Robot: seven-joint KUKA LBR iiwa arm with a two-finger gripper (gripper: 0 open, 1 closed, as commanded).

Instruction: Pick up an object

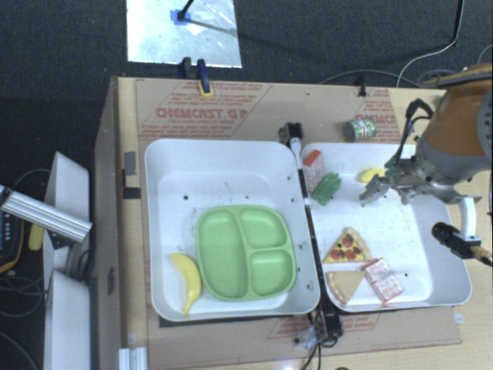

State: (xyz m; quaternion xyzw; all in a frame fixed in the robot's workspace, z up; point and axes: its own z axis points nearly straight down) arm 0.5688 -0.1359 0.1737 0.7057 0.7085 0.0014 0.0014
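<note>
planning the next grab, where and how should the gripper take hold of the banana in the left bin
Grip the banana across its thick middle, coming straight down from above. It lies flat on the left bin floor, curved, close beside the green divided plate, so a side approach looks blocked. Set the fingers across its narrow width, probably one toward the plate and one toward the bin wall.

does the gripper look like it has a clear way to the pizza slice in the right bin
Probably yes. The pizza slice lies flat on the floor of the right bin, open from above, with the pink carton beside it but not covering it. The gripper hangs over the same bin.
</note>
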